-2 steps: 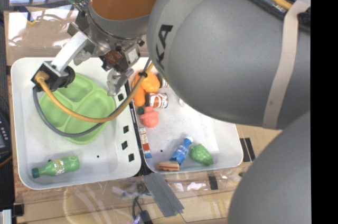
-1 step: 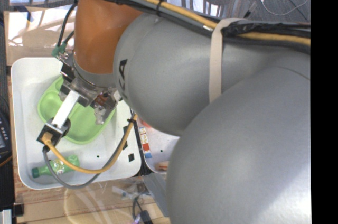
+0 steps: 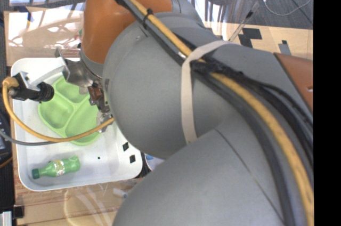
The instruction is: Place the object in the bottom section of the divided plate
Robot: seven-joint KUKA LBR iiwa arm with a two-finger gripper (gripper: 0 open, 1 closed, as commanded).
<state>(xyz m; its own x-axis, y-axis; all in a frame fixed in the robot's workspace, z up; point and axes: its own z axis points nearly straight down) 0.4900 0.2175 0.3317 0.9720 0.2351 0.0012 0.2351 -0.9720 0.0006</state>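
Still before pickup: green bottle (image 3: 56,167) lying in white bin (image 3: 114,163), near divided plate (image 3: 72,113). Tool (image 3: 88,81) state impossible to tell. Next: descend onto bottle.

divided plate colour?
Light green; the divided plate shows best in the camera view, partly covered by the arm.

Green bottle (image 3: 56,167) lies flat below green divided plate (image 3: 69,113).
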